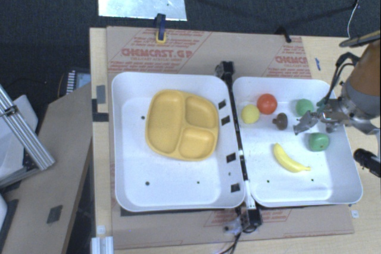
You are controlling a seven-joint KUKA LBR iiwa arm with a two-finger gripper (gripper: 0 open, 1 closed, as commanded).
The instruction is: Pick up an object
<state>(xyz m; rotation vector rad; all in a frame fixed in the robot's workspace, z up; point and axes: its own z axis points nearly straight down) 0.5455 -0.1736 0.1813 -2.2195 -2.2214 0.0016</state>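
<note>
The right bin [339,187] holds several pieces of toy fruit. A red ball-shaped fruit [267,103] and a yellow lemon [250,114] lie at its far left, with a small brown piece [280,122] beside them. A yellow banana [290,159] lies nearer the front. One green fruit [304,106] sits at the back and a green apple [318,141] a little in front of it. My gripper [309,122] hangs between the two green fruits, just right of the brown piece. Nothing is visibly held in it.
The left bin [128,187] holds a yellow divided plate [181,125]. A black hinge strip [235,140] runs between the bins. The grey and orange arm [363,89] comes in over the right bin's far right edge. Bare bin floor lies in front of the banana.
</note>
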